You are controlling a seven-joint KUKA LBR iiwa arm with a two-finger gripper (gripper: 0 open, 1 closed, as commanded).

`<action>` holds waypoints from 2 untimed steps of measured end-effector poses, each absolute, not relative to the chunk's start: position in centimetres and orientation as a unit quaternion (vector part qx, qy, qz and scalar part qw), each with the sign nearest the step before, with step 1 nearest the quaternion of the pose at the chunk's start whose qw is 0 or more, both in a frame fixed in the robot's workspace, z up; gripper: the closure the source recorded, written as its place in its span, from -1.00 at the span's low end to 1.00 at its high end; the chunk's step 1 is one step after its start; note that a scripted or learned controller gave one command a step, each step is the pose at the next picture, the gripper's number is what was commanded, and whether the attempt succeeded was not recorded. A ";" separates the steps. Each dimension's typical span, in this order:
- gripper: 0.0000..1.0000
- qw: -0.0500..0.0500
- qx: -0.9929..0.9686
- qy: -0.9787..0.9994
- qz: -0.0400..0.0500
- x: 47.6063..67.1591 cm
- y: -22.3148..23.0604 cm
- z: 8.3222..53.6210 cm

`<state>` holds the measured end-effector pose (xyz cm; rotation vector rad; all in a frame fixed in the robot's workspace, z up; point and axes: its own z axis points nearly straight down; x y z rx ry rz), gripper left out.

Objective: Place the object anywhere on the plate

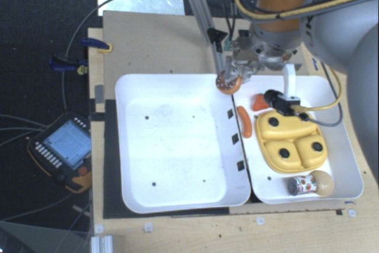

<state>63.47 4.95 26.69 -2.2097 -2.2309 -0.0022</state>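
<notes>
A small brown, doughnut-like ring with an orange edge (227,85) hangs at the far rim where the two bins meet. My gripper (228,75) comes down on it from above, and the ring sits between the fingertips. The yellow plate (296,137), with three shallow hollows, lies in the middle of the right bin (349,181), to the right of the gripper and nearer the camera. The ring is well clear of the plate.
In the right bin, an orange sausage shape (245,121) lies along the left wall and a red-orange piece (260,102) lies behind the plate. A small can (301,186) and a beige ball (323,182) rest at the front. The left bin (172,145) adjoins it.
</notes>
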 end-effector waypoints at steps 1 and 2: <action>1.00 0.002 -0.704 -0.710 0.000 60.2 9.4 25.6; 1.00 0.001 -0.704 -0.711 0.000 58.1 14.6 23.6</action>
